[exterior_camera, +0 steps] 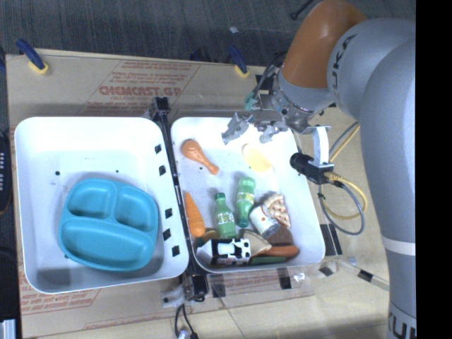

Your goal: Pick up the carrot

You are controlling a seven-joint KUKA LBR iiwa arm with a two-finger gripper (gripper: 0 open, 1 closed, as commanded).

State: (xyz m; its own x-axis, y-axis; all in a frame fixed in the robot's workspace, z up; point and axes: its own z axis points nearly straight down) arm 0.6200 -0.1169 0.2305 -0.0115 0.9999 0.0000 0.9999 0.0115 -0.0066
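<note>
We see the gripper [248,131] over the far end of the right bin [305,189], fingers spread apart and nothing between them. The carrot [193,216] lies well apart from it, down at the near left of the same bin, tight against the left wall. Its long axis runs roughly far-to-near, thin tip toward the far end, thicker end toward the near pile. Between gripper and carrot we see a drumstick [198,155] lying on the bin floor. Right of the carrot stand two green bottles [235,207], then a can [264,222] and a cow-patterned toy [233,249] at the near edge. The left bin [35,154] holds a blue divided tray [109,223]
</note>
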